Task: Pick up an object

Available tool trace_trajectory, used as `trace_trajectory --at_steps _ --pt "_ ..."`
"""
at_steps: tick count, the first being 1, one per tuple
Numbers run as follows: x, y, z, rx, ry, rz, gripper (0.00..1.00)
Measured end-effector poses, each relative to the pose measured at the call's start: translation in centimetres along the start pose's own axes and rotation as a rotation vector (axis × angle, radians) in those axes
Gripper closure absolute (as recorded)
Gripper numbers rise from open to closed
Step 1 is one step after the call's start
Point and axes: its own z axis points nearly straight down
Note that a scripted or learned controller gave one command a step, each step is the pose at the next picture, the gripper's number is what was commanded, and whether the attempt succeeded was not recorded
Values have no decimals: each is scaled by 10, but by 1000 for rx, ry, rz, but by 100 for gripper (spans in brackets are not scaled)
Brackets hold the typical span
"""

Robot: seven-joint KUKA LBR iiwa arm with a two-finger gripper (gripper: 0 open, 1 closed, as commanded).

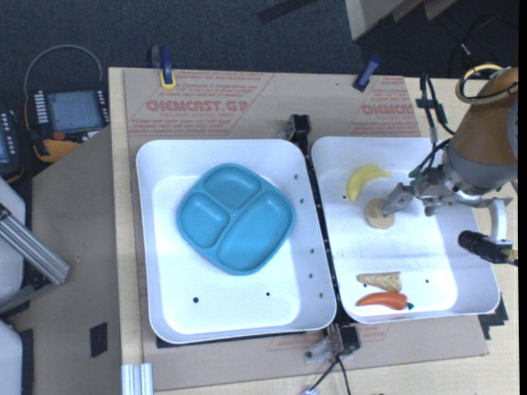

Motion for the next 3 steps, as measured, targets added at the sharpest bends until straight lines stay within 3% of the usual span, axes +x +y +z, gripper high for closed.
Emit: trace_trajectory --at_steps 1,2,3 --pt "-1 2 -15 -8 -3 0 100" --pt "0 2 -78 -13 -5 -1 100" --pt "0 2 -88 -11 -4 -1 100"
